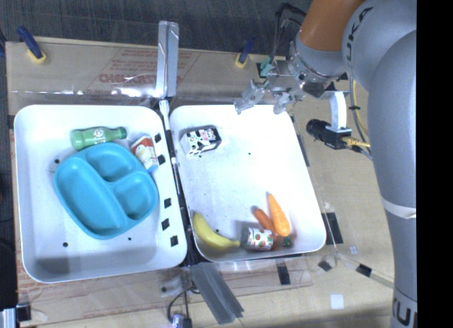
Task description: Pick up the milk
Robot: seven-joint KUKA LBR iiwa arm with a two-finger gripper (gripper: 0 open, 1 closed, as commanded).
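Note:
The milk (202,140) is a small carton with black and white cow patches, lying in the far left corner of the right bin (301,178). My gripper (263,100) hangs over the far rim of that bin, to the right of the milk and a little beyond it. Its two fingers are spread apart and open, with nothing between them. The milk lies apart from the gripper, untouched.
The right bin also holds a banana (212,233), two carrots (278,215) and a small can (260,239) along its near edge. In the left bin (28,178) lie a blue divided plate (106,188), a green bottle (98,136) and a red-and-white carton (145,153).

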